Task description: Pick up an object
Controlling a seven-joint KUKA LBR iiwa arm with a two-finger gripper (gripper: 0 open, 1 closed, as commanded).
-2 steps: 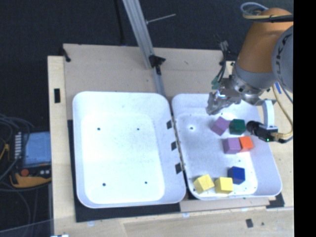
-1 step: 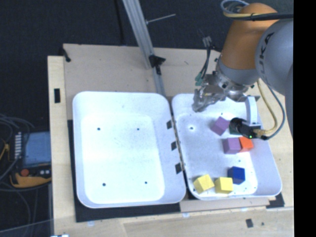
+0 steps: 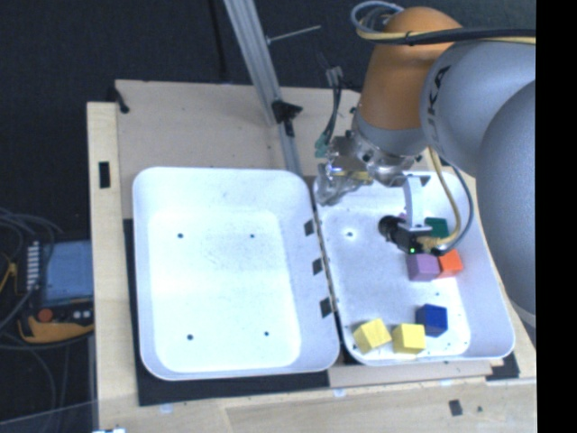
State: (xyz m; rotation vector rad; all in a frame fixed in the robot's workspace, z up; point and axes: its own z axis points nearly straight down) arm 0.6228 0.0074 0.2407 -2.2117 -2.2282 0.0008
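Several small blocks lie in the right bin (image 3: 361, 269): a green one (image 3: 436, 227), a purple one (image 3: 422, 268) and an orange one (image 3: 451, 262) close together at the right. A blue block (image 3: 434, 318) and two yellow blocks (image 3: 371, 335) (image 3: 410, 337) sit near the front edge. My gripper (image 3: 330, 186) hangs over the bin's back left corner, by the divide between the bins and well away from all the blocks. Nothing shows in its grasp. The grey arm with its orange band (image 3: 406, 61) covers the bin's back right part.
The left bin (image 3: 216, 269) lies beside the right one, with small black clips (image 3: 317, 266) along the shared edge. A slanted metal rail (image 3: 257, 61) rises behind the bins. A blue device and cables (image 3: 59, 282) sit off the bench at the left.
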